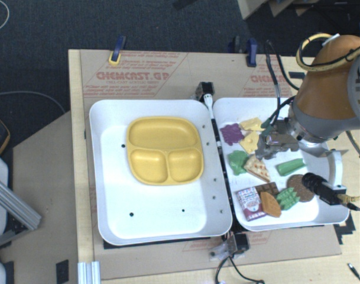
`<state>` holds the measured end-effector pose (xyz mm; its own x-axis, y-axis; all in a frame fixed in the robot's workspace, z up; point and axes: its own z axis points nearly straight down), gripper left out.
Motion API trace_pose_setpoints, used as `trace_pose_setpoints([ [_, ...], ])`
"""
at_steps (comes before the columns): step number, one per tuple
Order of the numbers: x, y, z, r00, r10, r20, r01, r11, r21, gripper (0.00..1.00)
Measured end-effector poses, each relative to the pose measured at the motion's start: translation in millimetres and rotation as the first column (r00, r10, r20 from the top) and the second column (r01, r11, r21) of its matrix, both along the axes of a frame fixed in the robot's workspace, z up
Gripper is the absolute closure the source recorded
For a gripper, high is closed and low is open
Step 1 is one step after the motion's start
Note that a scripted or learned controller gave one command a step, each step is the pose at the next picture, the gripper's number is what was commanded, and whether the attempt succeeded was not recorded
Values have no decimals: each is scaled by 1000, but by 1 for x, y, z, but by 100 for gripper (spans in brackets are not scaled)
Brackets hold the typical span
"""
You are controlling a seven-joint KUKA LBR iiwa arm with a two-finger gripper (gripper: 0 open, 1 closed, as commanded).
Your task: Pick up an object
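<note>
Reaching in from the right, the pincer [272, 145] was seen low over the right bin [327, 216], just above the pizza slice [258, 170] and beside the yellow pieces [249, 134]. Whether anything was gripped could not be told. A yellow divided tray [165, 149] lay in the left bin [109, 176].

The counter [168, 70] carries two shallow white bins: the left bin [109, 176] lies touching the right bin [327, 215], edge to edge.
</note>
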<state>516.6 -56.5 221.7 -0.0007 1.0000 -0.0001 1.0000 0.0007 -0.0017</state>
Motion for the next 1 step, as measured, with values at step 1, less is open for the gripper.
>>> trace_pose_setpoints([
  [1,-4,-5,13,1000,0,5,0,1000,-1,100],
])
